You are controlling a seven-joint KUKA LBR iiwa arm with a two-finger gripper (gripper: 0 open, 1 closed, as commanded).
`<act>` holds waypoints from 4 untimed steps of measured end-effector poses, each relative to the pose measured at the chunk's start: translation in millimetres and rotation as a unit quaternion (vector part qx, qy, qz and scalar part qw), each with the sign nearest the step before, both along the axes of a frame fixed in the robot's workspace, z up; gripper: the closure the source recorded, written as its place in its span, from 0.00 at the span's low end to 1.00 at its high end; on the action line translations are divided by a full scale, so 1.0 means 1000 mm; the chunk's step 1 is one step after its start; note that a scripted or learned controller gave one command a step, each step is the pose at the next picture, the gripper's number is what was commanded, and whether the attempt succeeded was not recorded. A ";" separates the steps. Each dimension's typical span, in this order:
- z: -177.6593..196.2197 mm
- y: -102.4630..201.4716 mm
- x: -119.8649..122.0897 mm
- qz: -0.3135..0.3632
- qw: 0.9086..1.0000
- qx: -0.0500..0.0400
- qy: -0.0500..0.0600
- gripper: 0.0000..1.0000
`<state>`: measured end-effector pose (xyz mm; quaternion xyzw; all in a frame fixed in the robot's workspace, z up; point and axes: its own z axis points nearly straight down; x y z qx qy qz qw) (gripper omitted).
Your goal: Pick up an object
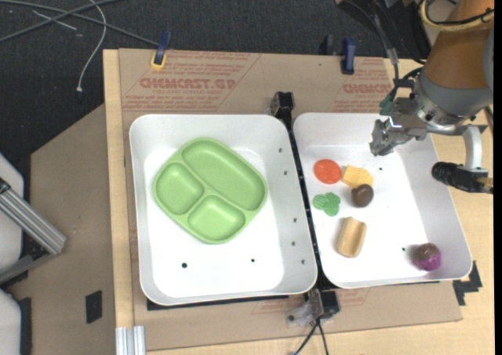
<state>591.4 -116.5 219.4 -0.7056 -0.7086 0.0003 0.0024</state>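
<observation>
While the gripper (382,144) hangs over the upper part of the right bin (447,212), at about one o'clock from that bin's middle, nothing sits between its tips, and the view is too small to tell how the jaws stand.

The candidates for picking lie in a loose cluster below and to the left of it, toward seven o'clock from the gripper. Nearest is a yellow block (357,175), touching an orange round piece (328,171) at its nine o'clock and a small brown ball (361,195) at its six o'clock. A green leafy piece (327,204) lies at eight o'clock from the ball, and a tan cylinder (351,237) lies on its side below them, a little apart. A purple ball (427,256) sits alone near the bin's five o'clock corner.

All look like toy food: probably light, stiff and somewhat smooth, so unlikely to be crushed but liable to slip or roll. The round ones would likely squirt out of a two-finger pinch. The tan cylinder seems the safest choice: it stands clear of its neighbours and offers long sides to close across at mid-length. The yellow block has flat faces but is crowded by the two pieces touching it.

In the left bin (149,212) lies a green divided plate (209,189), well away from all this.
</observation>
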 end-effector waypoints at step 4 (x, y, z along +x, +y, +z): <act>0.017 0.180 -0.070 0.001 1.000 0.000 -0.001 1.00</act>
